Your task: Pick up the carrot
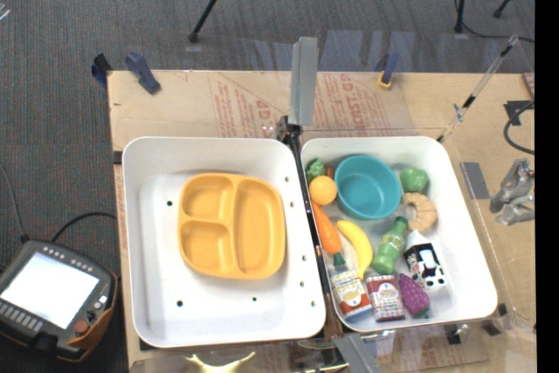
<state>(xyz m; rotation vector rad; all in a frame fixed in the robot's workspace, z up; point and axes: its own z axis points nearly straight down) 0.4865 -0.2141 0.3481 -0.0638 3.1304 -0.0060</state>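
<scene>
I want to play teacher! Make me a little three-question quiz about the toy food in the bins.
1. True or false: the carrot lies in the same bin as the yellow plate.
2. What lies right beside the carrot, toward the middle of its bin? A) banana B) purple grapes C) milk carton
3. Fill in: the teal bowl is in the ____ bin as the camera sees it.

Key: 1 false; 2 A; 3 right
</scene>
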